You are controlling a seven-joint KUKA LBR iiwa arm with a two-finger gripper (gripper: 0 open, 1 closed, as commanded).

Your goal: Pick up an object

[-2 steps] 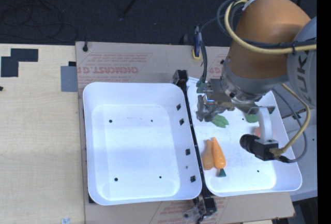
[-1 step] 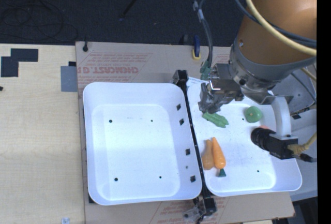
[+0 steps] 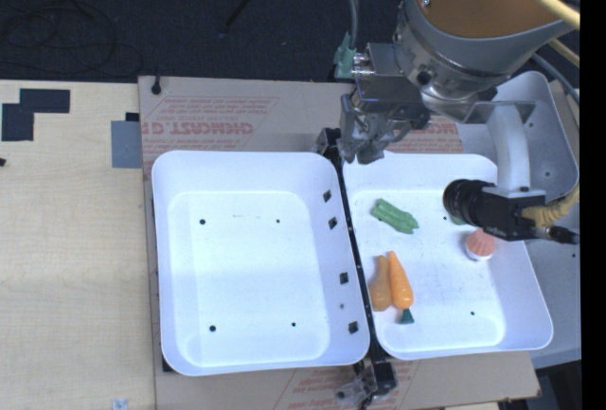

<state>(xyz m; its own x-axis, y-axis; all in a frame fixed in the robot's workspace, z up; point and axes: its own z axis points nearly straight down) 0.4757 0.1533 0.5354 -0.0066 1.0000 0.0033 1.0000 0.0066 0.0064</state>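
Orange toy carrot was seen in the right bin (green piece nearby); gripper was poised over that bin's far-left corner, finger state indeterminable.

Two shallow white bins, left and right, sit side by side on a cardboard sheet; a pale wooden bench with black cables behind.
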